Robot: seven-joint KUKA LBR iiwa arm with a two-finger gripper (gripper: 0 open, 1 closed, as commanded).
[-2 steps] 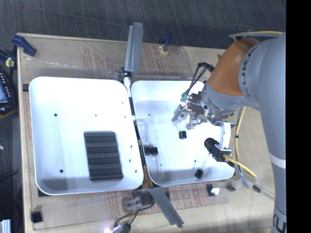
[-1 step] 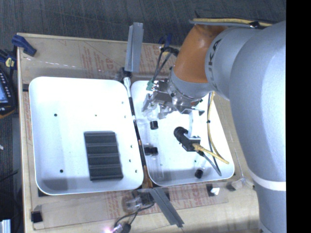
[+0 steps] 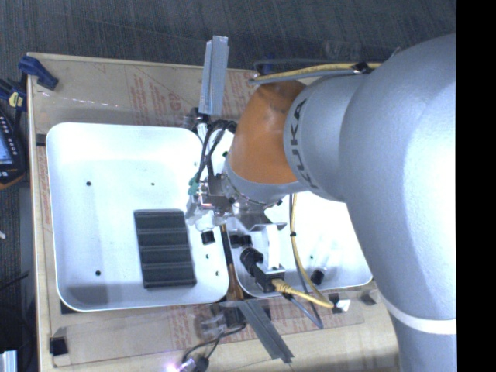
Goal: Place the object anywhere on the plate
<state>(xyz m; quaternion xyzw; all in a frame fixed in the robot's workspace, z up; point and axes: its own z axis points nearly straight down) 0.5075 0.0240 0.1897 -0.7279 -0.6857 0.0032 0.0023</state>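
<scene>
Gripper point(image 3: 208, 208), frame centre, at the left bin's point(image 3: 70, 208) right wall; dark ribbed plate point(image 3: 163, 248) lies just lower left, long axis near vertical. Jaw state cannot be told.

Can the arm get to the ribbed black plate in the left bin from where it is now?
Probably yes. The ribbed black plate lies flat in the left bin with nothing on it, and the arm already hangs near the wall between the two bins, just right of the plate.
</scene>
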